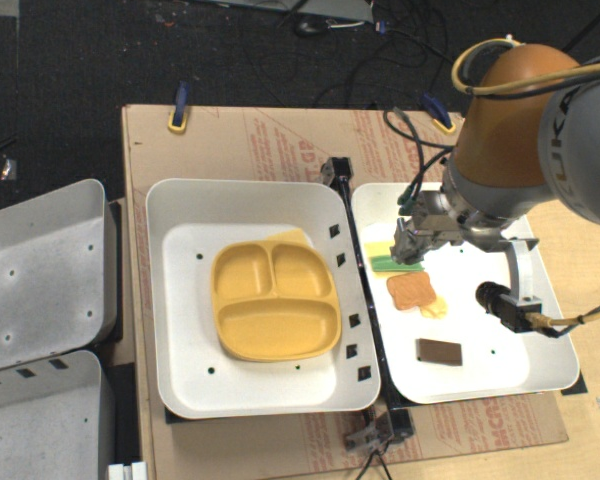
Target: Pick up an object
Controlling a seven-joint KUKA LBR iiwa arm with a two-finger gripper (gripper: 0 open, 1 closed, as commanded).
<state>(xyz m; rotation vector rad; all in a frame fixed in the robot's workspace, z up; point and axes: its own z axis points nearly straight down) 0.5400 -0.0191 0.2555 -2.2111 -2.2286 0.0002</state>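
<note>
In the right bin lie an orange-red flat piece on a yellow scrap, a green strip on a pale yellow piece, and a dark brown block. My gripper hangs low over the bin's left part, just above the green strip and the upper edge of the orange piece. Nothing shows between its fingers. The arm's body hides the bin's upper middle.
The left bin holds a yellow divided tray. A black divider with clips runs between the two bins. A black cable fitting hangs over the right bin's middle. Grey metal trays lie at the far left.
</note>
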